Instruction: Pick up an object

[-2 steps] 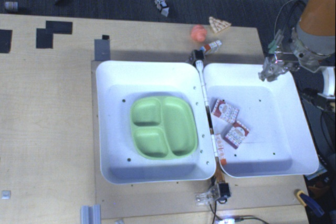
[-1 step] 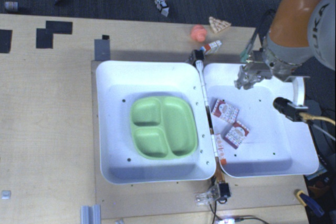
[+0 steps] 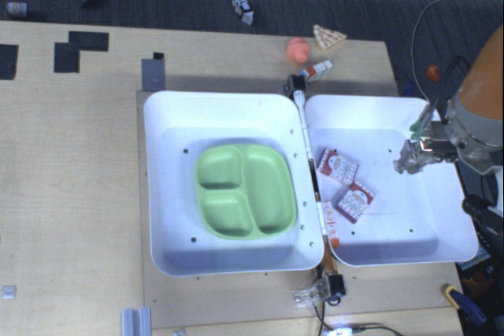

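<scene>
Claw (image 3: 407, 161) above right bin (image 3: 394, 244), red packets (image 3: 345, 183) leftward (apart)

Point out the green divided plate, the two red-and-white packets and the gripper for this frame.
green divided plate (image 3: 246, 189): camera view, on the ridge between its compartments.
upper red-and-white packet (image 3: 339, 167): camera view, its printed face.
lower red-and-white packet (image 3: 353, 202): camera view, its printed face.
gripper (image 3: 403, 164): camera view, at its fingertips.

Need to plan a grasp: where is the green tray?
The green tray lies in the left bin, near its centre, across the divider from the two red packets.
</scene>
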